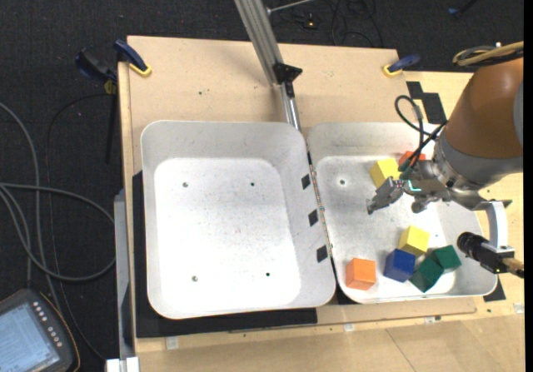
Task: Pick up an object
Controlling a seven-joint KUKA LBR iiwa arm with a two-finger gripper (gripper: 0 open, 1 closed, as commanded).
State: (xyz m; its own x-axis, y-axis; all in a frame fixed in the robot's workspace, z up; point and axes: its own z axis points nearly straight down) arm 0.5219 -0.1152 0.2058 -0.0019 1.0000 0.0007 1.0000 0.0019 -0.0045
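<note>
In the right bin (341,220) lie several blocks: a yellow block (384,171) near the back, a second yellow block (414,239), a blue block (400,265), two green blocks (435,267) touching each other, and an orange block (361,273) at the front. My gripper (400,199) hangs over the middle of this bin, just right of and below the far yellow block. Its fingers (380,198) are spread apart, open, with only bin floor showing between them. A small red piece (407,160) peeks out behind the wrist.
The left bin (166,195) sits beside the right one, with a ridge between them. A slanted metal pole (258,21) reaches down to the bins' back edge. Clamps sit at the bench's back corners. Cables hang around the wrist.
</note>
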